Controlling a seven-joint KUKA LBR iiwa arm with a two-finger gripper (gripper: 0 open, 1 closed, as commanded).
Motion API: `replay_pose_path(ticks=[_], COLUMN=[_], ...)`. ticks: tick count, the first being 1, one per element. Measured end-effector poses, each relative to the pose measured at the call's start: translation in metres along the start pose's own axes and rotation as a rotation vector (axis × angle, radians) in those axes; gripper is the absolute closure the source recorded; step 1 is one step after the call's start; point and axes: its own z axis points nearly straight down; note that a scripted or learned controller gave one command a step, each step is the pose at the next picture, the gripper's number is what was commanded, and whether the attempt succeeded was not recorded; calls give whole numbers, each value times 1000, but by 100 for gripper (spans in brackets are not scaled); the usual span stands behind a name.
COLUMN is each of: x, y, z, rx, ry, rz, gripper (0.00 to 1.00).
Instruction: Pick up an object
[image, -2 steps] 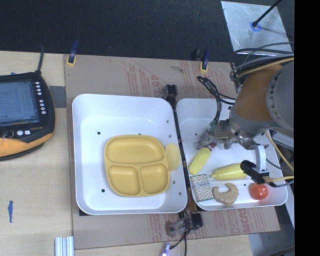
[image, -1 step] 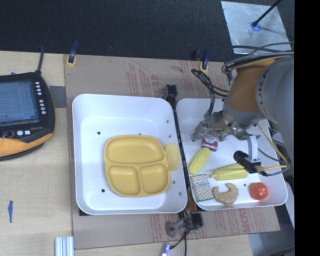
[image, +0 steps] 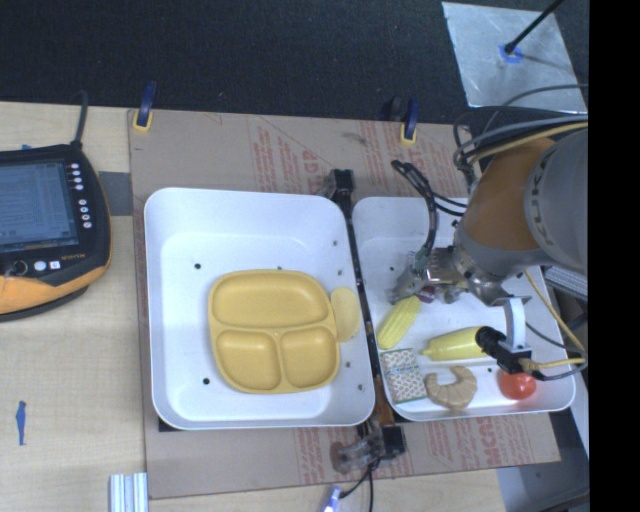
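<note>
Gripper (image: 432, 275) sits low in the white right bin (image: 385, 215), mid-right of frame; can't tell its finger state. Just below-left lies a yellow plastic corn cob (image: 399, 320). Risk: cob, yellow squeeze bottle (image: 455, 345) & croissant (image: 450, 388) lie crowded, so a grab may nudge or slip.

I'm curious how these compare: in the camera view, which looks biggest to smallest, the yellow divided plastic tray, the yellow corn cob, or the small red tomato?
1. Yellow divided plastic tray, by far the largest.
2. Yellow corn cob.
3. Small red tomato, the smallest.
</note>
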Motion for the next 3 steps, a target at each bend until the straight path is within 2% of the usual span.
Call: replay_pose_path(ticks=[1,2,3], x=[8,5,1], y=[-16,-47,5], z=[0,0,0], rx=[0,0,-3], ry=[1,1,2], rz=[1,-1,3], gripper=[0,0,0])
